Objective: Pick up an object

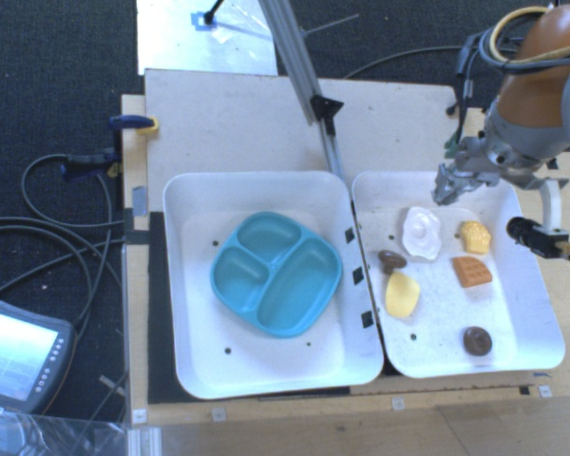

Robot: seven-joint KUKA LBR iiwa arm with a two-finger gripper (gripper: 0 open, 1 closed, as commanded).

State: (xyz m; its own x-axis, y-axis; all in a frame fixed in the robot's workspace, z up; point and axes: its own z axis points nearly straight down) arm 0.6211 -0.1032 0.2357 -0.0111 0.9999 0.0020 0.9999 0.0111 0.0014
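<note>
Sitting nearest the camera in the right bin (541, 335) is a small round brown cookie (477, 340), close to the front wall. Just behind it and toward the divider lies a pale yellow piece (403, 294), with a small brown mushroom-like item (391, 260) touching its far edge. An orange waffle-like square (471, 272) lies apart to the right of these, and behind it a yellow lumpy piece (474, 237). A white fried-egg shape (422, 233) lies left of that lump, farther back in the bin.

The left bin (195, 350) holds a blue divided plate (276, 273), tilted diagonally.

The gripper (448, 191) hangs over the back rim of the right bin, just behind the egg and touching none of the objects; nothing stands between it and them. Whether it is open or closed cannot be made out.

Beyond the bins, a grey metal pole (294, 50) slants across the bench board (228, 112). A teach pendant (19, 354) and cables (38, 207) lie on the floor at left.
</note>
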